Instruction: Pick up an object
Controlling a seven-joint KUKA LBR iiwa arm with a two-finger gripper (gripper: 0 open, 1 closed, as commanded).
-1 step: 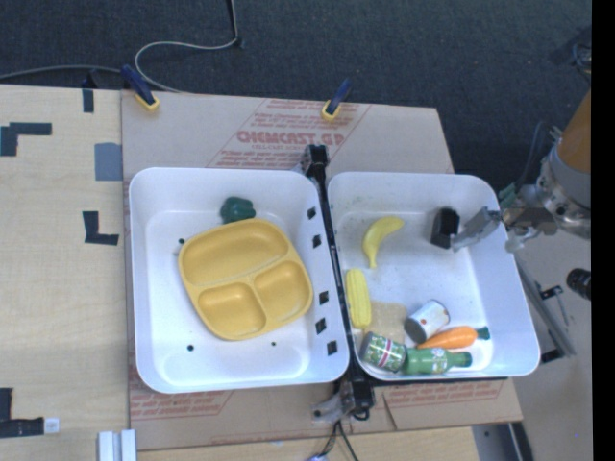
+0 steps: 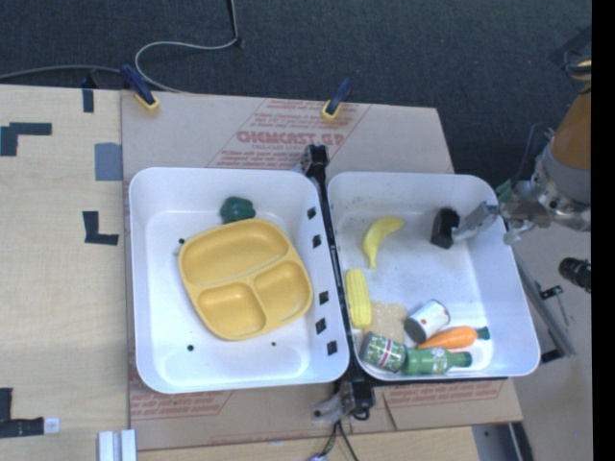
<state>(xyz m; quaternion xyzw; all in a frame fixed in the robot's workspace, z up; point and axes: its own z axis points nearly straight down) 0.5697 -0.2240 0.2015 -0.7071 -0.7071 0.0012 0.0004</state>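
Observation:
The right bin (image 2: 500, 286) holds a yellow banana (image 2: 381, 237) at its upper middle and a corn cob (image 2: 357, 298) by its left wall. Crowded along its front edge are a silver can (image 2: 428, 318), an orange carrot (image 2: 452, 337), a green bottle (image 2: 438, 360) and a green can (image 2: 382, 351). My gripper (image 2: 510, 219) hangs over the upper right rim of this bin, well to the right of the banana and above the can and carrot. Nothing shows in its grasp.
In the left bin (image 2: 154, 286) a yellow divided plate (image 2: 246, 279) lies with a dark green lump (image 2: 237, 209) at its far edge. A black divider (image 2: 325, 257) joins the bins. The grey arm with its orange band (image 2: 577, 142) enters from the right.

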